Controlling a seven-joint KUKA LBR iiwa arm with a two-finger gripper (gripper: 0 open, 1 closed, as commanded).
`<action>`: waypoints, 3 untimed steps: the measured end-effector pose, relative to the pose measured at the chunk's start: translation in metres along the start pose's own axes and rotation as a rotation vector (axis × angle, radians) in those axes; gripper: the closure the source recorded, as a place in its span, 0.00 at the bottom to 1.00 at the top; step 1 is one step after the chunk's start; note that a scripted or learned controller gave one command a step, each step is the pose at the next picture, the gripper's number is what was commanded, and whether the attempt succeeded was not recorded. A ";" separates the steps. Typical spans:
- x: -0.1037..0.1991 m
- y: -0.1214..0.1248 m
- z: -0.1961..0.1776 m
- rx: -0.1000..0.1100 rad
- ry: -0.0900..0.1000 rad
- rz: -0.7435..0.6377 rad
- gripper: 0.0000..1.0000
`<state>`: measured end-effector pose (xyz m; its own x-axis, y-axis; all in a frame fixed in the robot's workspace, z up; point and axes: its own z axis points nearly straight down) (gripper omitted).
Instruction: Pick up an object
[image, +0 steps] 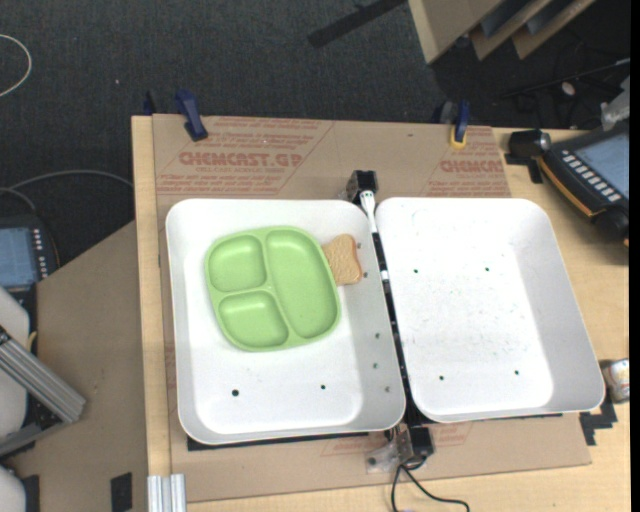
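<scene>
A light green divided plate with three compartments lies in the left white bin, toward its upper half. A tan, toast-like slice rests against the plate's right rim, near the bin's right wall. The right white bin sits beside it, its floor speckled with small dark marks.
The bins stand on a brown cardboard sheet held by a blue clamp and a yellow clamp at the back. A black clip sits between the bins at the top. A dark device lies at the right edge.
</scene>
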<state>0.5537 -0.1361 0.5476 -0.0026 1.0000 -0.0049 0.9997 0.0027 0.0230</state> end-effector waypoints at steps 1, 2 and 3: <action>0.059 -0.066 0.009 0.024 0.007 -0.003 0.00; 0.205 -0.075 0.010 0.025 0.008 -0.015 0.00; 0.196 -0.073 -0.002 0.021 0.005 0.001 1.00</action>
<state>0.4798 0.0602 0.5465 -0.0012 1.0000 0.0005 1.0000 0.0012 0.0024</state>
